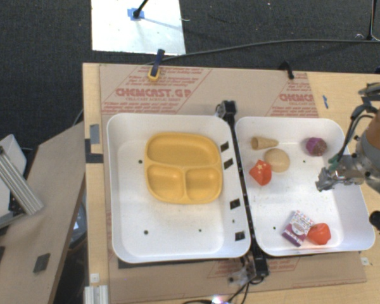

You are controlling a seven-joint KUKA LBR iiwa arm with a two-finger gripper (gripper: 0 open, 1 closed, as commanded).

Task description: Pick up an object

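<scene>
The arm (377,144) runs off the right edge, and the gripper (327,181) is too small to read its fingers.

1. A yellow divided tray (182,168) is seen in the left bin (128,233).
2. A brown printed sheet (177,87) is laid under both bins.
3. A white sheet (117,24) is placed on the dark floor.

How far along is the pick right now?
Nothing looks picked yet. The gripper hangs over a bare part of the right bin. The purple ball, beige ball and red block lie in that bin. Choosing, grasping and lifting remain.
</scene>
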